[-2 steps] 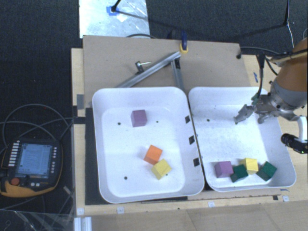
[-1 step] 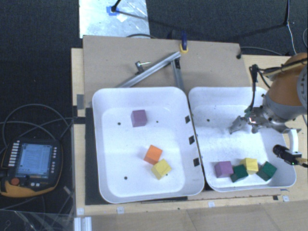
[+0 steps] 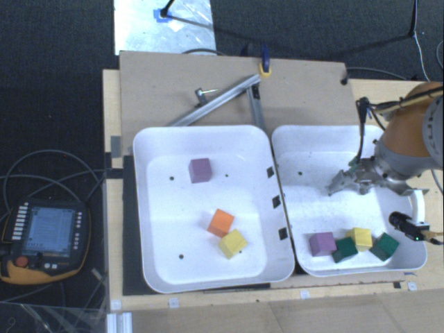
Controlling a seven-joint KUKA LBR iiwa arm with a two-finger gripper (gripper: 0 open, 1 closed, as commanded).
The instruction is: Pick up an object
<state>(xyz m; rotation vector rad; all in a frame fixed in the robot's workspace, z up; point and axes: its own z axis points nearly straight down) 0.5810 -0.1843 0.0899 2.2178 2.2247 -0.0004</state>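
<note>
My gripper (image 3: 348, 188) hangs over the middle of the right bin (image 3: 305, 144), open, with nothing between its fingers. Along that bin's front wall, below and to the right of the gripper, lie a purple cube (image 3: 322, 243), a dark green cube (image 3: 344, 249), a yellow cube (image 3: 361, 238) and another green cube (image 3: 384, 245). The left bin (image 3: 149, 186) holds a purple cube (image 3: 200, 170) near its back, with an orange cube (image 3: 220, 222) and a yellow cube (image 3: 233, 243) touching each other nearer the front.
The grey arm with its orange band (image 3: 409, 134) reaches in over the right bin's right side. A metal bar (image 3: 215, 103) lies on the brown board behind the bins. A teach pendant (image 3: 45, 241) rests on the floor at left.
</note>
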